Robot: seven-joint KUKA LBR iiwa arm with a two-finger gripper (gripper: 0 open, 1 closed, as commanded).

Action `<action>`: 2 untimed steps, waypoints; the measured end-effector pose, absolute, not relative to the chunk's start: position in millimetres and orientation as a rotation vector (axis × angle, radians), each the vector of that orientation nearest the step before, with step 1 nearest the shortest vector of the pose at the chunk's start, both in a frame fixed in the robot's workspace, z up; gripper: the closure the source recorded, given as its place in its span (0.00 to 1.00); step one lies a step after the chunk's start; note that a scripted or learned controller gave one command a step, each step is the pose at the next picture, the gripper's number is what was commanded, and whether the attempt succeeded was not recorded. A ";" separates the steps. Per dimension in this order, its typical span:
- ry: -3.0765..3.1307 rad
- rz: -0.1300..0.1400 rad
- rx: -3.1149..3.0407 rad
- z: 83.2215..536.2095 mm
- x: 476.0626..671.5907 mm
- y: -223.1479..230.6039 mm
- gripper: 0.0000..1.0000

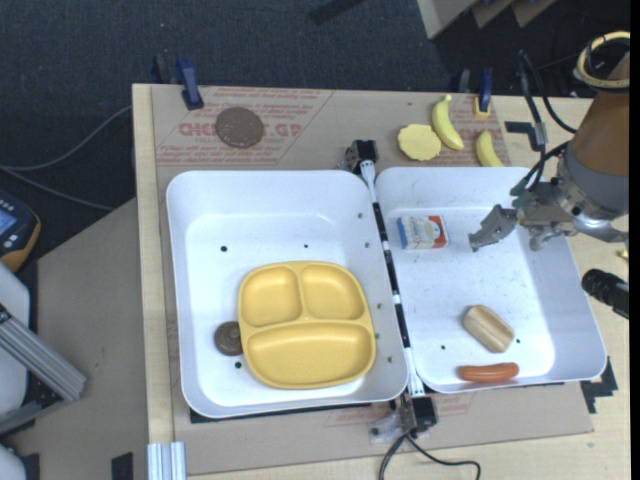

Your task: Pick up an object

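Three items lie in the right bin (560, 298); the pincer (490, 232), grip state unclear, hovers near its far edge, needing descent onto one

Reaches in from the right edge as a grey KUKA arm (600, 173) with an orange-brown band (608, 133) above the wrist, the wrist bent leftward and downward. Ends in a dark metal two-finger gripper (490, 232), held low at the upper right part of the scene, pointing left. Shows one dark finger (492, 228) jutting out to the left of the grey wrist body, with nothing visibly caught between the fingers.
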State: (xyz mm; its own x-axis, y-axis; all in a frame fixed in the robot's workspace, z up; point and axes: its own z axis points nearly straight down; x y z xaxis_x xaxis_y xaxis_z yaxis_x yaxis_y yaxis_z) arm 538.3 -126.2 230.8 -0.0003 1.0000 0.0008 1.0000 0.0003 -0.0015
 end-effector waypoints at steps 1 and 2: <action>-2.216 0.008 -2.214 81.1 553.8 -121.5 0.00; -2.229 -0.004 -2.230 85.8 643.1 -196.6 0.00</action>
State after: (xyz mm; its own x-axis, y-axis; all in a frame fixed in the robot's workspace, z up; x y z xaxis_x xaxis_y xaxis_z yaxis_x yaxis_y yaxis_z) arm 643.1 -196.6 85.8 0.0006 1.0000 -0.0065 1.0000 -0.0006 0.0100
